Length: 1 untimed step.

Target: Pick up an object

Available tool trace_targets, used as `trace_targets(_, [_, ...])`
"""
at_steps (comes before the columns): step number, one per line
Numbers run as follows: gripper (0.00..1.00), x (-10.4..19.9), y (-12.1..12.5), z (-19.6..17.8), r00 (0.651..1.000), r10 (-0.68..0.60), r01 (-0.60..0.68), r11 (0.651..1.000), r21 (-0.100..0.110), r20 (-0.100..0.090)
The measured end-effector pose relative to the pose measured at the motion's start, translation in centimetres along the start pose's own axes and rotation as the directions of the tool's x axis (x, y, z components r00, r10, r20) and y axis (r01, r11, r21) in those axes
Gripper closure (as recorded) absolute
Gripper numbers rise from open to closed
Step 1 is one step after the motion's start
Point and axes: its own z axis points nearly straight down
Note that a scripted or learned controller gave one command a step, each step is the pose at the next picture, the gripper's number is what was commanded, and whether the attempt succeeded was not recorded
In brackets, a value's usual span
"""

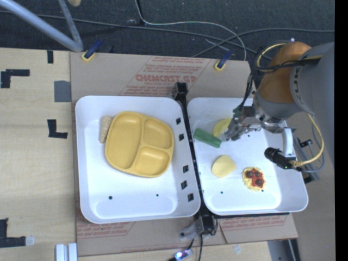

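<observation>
1. Pale yellow rounded object (221, 127), possibly a plastic toy food, sits in the upper left part of the right shallow white bin (291, 197); your hand (235, 130) is low over its right edge, and I judge this to be your target.
2. Whether the hand is released or clenched cannot be told from this angle, since the grey wrist and its cables cover the tips; nothing can be seen held.
3. A green flat bar-shaped piece (207, 137) lies just beside the target, touching or nearly touching its lower left side. Centre yourself on the yellow piece so you do not catch the green one or push both against the bin wall.
4. Two other choices lie well apart from the hand: a second pale yellow lump (223, 166) near the bin's middle, and a small yellow disc with red and dark topping (254, 178) to its right.
5. Left white bin (87, 145) holds a yellow divided plastic plate (139, 143) with a tan sponge-like block (104, 128) tucked at its left edge; leave those alone.
6. Come down straight, close slowly, then lift only slightly and check that the object rises with you.
</observation>
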Motion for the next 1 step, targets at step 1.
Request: trace_targets(1, [1.00, 0.13, 0.20, -6.36, 1.000, 0.001, -0.001, 1.000, -0.008, 0.001])
